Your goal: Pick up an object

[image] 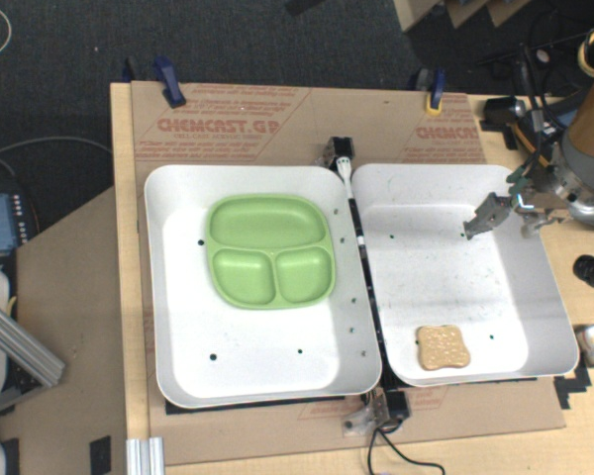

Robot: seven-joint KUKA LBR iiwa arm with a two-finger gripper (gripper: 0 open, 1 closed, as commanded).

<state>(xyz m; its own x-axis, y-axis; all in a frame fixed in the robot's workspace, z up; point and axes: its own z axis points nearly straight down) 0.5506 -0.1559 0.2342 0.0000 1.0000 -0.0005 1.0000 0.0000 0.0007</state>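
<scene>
Camera view: end effector [478, 224], grip state unreadable, hovers over right bin [535, 275]; next, reach toast [443, 346].

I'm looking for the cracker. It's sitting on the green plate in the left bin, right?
Not quite. The camera view shows the cracker lying on the floor of the right bin, near its front edge. The green plate is in the left bin.

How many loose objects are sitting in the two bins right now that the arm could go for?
2. A green divided plate lies in the left bin, toward its far side. A tan cracker-like piece lies in the right bin, near its front edge.
</scene>
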